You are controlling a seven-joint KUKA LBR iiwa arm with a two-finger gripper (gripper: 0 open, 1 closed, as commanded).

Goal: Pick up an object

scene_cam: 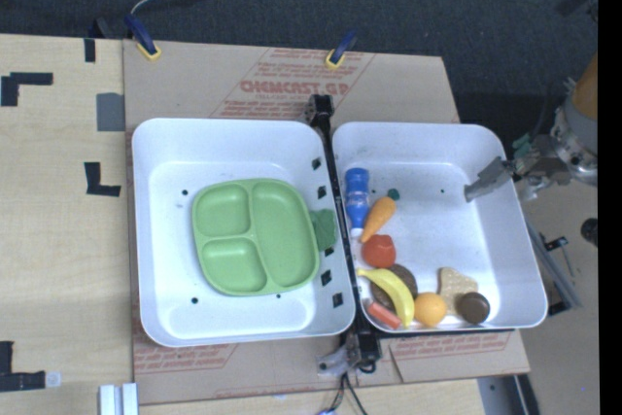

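Observation:
Toy food lies along the left and front sides of the right bin (505,238). A blue bottle (357,185) is farthest back, with a carrot (379,214) beside it and a red piece (379,251) just in front. At the front sit a banana (389,287), an orange ball (430,308), a tan bread slice (455,284) and a brown round piece (473,307). My gripper (496,175) hangs over the right bin's far right rim, well apart from all of these, with nothing seen in it.
The left bin (155,209) holds a green divided plate (256,235), and a small green piece (325,228) rests at the plate's right edge. A black clip (321,109) marks the divider between the bins. The arm's wrist (573,151) stands outside the right bin.

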